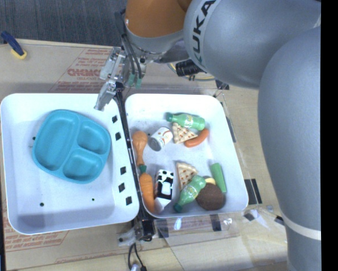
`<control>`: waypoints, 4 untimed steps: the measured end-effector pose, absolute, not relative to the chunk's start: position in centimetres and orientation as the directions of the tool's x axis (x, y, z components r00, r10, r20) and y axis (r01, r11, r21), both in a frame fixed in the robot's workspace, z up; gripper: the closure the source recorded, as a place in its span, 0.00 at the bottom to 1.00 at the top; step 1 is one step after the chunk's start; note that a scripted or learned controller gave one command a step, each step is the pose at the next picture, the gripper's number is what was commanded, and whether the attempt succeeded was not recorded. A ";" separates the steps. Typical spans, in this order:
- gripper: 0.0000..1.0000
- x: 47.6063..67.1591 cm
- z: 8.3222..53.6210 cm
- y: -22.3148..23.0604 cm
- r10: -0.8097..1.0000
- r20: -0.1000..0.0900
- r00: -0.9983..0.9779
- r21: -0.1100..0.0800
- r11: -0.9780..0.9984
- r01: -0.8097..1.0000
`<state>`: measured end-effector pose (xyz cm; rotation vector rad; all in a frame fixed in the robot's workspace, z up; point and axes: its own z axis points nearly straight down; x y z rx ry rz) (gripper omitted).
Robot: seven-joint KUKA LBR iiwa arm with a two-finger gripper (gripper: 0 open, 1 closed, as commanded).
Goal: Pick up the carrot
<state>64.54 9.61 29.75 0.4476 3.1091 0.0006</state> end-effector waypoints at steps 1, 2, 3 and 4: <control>0.00 64.8 35.3 4.5 0.291 -0.007 -0.957 -0.001 0.957 0.291; 0.00 65.0 35.6 -1.8 0.143 -0.005 -0.990 -0.002 0.990 0.143; 0.00 65.3 38.6 -7.2 0.107 -0.004 -0.994 -0.002 0.994 0.107; 0.00 65.2 48.1 -9.6 0.146 -0.011 -0.989 -0.006 0.989 0.146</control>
